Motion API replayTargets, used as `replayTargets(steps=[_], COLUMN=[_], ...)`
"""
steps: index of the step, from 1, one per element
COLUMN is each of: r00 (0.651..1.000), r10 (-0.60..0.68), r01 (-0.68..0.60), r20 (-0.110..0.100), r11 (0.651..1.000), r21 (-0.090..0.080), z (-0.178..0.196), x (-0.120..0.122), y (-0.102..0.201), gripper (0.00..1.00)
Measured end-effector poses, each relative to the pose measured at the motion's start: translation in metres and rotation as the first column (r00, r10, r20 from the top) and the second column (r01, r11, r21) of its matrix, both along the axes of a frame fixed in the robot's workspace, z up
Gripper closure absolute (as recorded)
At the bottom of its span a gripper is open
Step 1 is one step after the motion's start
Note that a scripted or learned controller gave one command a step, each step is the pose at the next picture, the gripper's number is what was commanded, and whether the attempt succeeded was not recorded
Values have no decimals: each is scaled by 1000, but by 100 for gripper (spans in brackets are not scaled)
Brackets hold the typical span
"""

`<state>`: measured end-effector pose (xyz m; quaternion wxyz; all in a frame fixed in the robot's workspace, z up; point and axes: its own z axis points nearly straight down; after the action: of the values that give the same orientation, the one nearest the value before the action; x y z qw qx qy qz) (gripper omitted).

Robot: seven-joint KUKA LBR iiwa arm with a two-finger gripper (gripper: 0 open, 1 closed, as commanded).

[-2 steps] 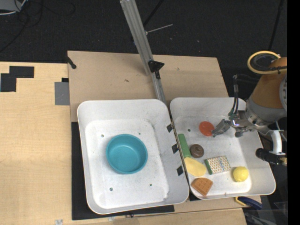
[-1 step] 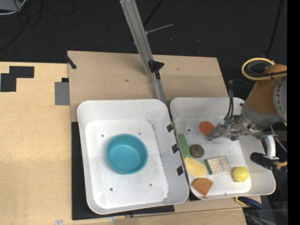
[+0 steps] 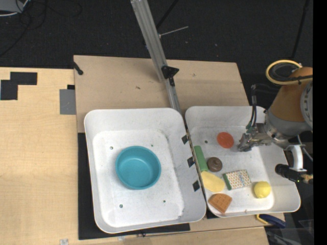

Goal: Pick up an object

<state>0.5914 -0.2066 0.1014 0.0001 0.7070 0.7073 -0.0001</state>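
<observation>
Nearest to me, at the front of the right bin [image 3: 286, 200], I count one tan waffle-like piece [image 3: 220, 203], one yellow ball [image 3: 262, 189], one speckled green-edged block [image 3: 237, 179] and one pale yellow wedge [image 3: 212, 181]. Behind them lie one brown round piece [image 3: 214, 164], one green stick [image 3: 200, 157] along the bin's left wall, and one orange-red lump [image 3: 225, 140]. The left bin [image 3: 102, 131] holds a single teal bowl [image 3: 138, 167]. Both bins sit on a tan board [image 3: 122, 86] over a light wood bench [image 3: 30, 147]; a metal rail [image 3: 153, 45] slants up into the dark floor with cables beyond. The gripper [image 3: 246, 142] hangs low over the right bin, just beside the orange-red lump on its right. I cannot tell how far its fingers are parted, and I see nothing held in them.
</observation>
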Motion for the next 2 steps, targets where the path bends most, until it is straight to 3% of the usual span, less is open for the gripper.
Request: replayTargets(steps=[2], r00=[1000], r10=[-1], r01=[1], r20=[5], r11=[1000], r21=[-1], z=[105], x=[2], y=[-7], gripper=[100])
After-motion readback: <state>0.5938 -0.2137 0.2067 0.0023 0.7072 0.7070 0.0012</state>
